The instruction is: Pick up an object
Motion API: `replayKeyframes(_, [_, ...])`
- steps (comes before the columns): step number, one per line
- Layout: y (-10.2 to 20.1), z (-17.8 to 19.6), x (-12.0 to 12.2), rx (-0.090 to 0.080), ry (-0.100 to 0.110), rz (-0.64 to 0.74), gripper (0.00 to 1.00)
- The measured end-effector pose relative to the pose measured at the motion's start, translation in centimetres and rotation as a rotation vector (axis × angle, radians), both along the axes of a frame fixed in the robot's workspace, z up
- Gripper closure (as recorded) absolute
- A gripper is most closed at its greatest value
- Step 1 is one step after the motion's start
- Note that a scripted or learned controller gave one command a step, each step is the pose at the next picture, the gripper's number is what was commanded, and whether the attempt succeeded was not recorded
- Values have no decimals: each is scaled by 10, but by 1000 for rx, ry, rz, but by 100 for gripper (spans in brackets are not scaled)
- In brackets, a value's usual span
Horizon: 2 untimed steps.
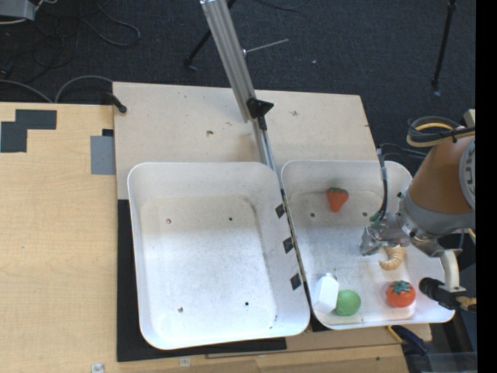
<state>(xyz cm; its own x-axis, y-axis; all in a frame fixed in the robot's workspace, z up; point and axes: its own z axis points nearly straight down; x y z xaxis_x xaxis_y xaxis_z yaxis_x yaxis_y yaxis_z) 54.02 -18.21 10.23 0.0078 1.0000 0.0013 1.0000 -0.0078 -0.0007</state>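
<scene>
A: Gripper point(378, 242) position?
B: Low in the right bin point(311, 200), right part, just beside a pale croissant-like piece point(392, 258). Fingers' state, can't tell, too small and blurred.
A: Holding anything?
B: Nothing visible between the fingers. Contact with the pale piece, can't tell.
A: Other objects?
B: All in the right bin. Orange strawberry-like toy point(336, 199) toward the far side. Near edge: white block point(327, 291) touching a green ball point(348, 302), red tomato toy point(400, 294) to their right.
A: Left bin point(155, 208)?
B: White, beside the right one.
</scene>
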Motion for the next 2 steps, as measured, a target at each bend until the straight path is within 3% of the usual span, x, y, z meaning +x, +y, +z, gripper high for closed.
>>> replayKeyframes(2, [-3,95,17,-2,-3,10,100])
